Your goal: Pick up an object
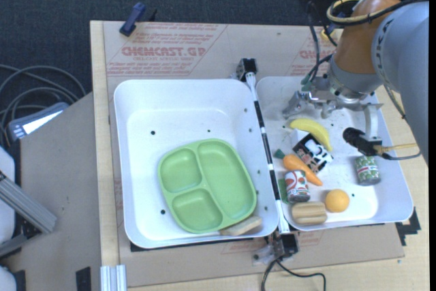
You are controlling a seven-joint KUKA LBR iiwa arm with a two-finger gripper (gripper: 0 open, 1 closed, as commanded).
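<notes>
My gripper (pixel 310 103) hangs low over the back of the right bin (pixel 392 204), just behind a yellow banana (pixel 310 128). Nothing shows between it and the banana, and its fingertips are too small to read. In front of the banana lie a black-and-white toy (pixel 313 150) and an orange carrot (pixel 302 168). A red can (pixel 296 185), a tan bun (pixel 308 214) and an orange ball-shaped fruit (pixel 336 200) sit near the front. A small green can (pixel 368 170) stands at the right.
The left bin (pixel 136 112) holds a green divided plate (pixel 204 184), with a tan block (pixel 240 227) at its front edge. A blue object (pixel 132 19) lies at the bench's back left corner. A black clip (pixel 246 67) sits where the bins meet.
</notes>
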